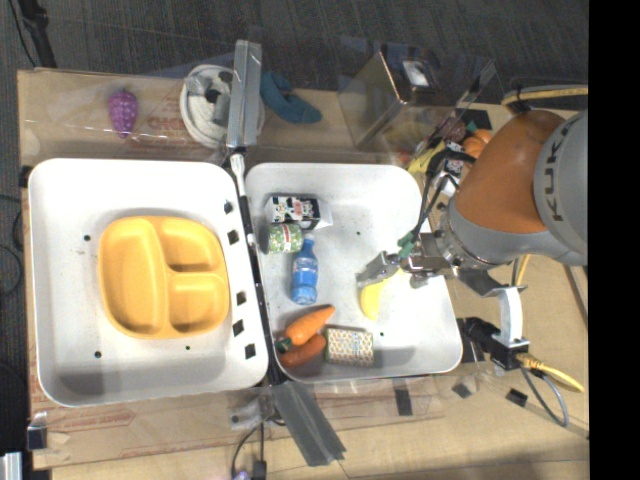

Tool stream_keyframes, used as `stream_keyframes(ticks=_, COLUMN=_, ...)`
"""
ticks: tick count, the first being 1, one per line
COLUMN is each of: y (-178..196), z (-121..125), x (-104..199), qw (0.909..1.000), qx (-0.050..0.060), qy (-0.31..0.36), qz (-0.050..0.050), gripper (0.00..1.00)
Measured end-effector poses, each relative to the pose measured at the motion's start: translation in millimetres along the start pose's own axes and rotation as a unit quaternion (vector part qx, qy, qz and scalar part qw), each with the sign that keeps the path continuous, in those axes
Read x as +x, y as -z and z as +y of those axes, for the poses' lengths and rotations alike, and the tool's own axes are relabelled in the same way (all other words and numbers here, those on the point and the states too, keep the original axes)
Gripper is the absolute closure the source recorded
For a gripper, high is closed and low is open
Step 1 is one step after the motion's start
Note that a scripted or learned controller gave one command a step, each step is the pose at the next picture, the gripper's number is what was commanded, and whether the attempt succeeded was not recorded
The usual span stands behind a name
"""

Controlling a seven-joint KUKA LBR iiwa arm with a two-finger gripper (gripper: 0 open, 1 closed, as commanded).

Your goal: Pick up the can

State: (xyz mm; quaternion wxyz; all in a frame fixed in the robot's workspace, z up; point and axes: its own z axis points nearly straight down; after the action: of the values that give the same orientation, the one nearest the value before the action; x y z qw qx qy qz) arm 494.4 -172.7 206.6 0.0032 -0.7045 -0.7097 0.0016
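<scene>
The can (283, 238) is small, green with a pale label, and lies on its side near the left wall of the right bin (440, 343). A black-and-white carton (293, 209) sits just behind it and a blue bottle (305, 274) just in front. My gripper (380, 268) hangs over the middle of the right bin, about a hand's width to the right of the can and apart from it. A yellow banana-like piece (370, 300) lies directly below the gripper.
A carrot (307, 324), a red item (306, 349) and a patterned box (350, 345) crowd the bin's front left. The left bin (60, 368) holds a yellow divided tray (165, 273). Behind the bins lie a purple toy (123, 110), a white roll (208, 100) and a blue cloth (288, 103).
</scene>
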Motion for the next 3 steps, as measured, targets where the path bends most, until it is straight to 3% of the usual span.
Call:
stream_keyframes(ticks=1, y=-41, z=109, x=32, qw=0.9981, qx=-0.001, qy=-0.062, qz=-0.001, gripper=0.0)
stream_keyframes(ticks=2, y=-115, z=132, x=83, qw=0.9973, qx=-0.001, qy=-0.073, qz=0.0, gripper=0.0)
stream_keyframes(ticks=3, y=-115, z=40, x=66, qw=0.9995, qx=-0.001, qy=-0.03, qz=0.0, gripper=0.0)
